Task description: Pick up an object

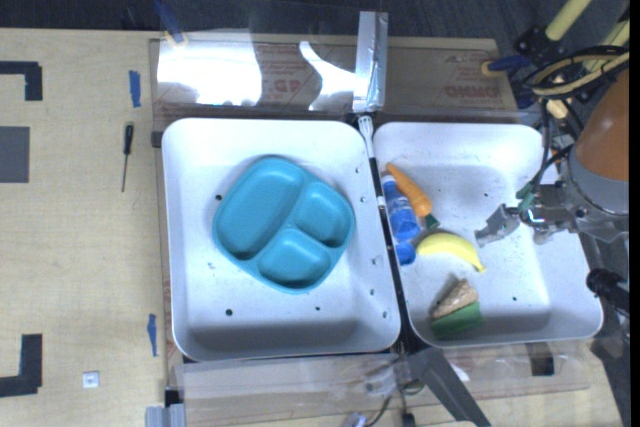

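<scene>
My gripper (503,220) hangs over the right part of the right bin (520,147), open, with nothing between its fingers. To its left lie a yellow banana (451,248), an orange carrot (411,190) and a blue bottle (402,219) along the bin's left wall. A tan and green wedge-shaped toy (456,305) sits near the front of that bin, below the banana. The banana is the closest object to the gripper, a short gap to its lower left.
The left bin (190,165) holds a blue divided plate (285,222). A clear plastic sheet and a metal bracket (369,60) stand behind the bins. Yellow and black cables (570,75) hang at the upper right near the arm.
</scene>
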Robot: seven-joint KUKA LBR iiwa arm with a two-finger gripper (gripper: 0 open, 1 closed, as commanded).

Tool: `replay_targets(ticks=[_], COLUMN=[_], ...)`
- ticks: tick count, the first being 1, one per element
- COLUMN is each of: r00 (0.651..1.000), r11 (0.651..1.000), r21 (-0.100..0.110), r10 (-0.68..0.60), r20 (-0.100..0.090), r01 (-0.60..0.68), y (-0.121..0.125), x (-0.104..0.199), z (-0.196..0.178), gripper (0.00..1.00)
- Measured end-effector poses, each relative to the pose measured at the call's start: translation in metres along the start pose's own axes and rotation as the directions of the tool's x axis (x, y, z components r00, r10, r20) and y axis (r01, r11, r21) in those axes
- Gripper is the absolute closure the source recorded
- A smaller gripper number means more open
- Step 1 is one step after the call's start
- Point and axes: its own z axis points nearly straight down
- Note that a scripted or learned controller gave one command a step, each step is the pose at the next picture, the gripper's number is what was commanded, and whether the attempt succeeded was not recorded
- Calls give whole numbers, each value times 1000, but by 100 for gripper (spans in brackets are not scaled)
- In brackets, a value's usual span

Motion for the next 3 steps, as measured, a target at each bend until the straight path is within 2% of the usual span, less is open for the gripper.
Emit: replay_targets(ticks=[1,2,3], r00=[995,995,995], r11=[995,995,995], r21=[-11,-16,-14], r10=[-98,-97,-97], r20=[4,5,5], r01=[99,97,97], y=[12,14,13], x=[8,8,8], z=[104,93,93], gripper=[0,100,0])
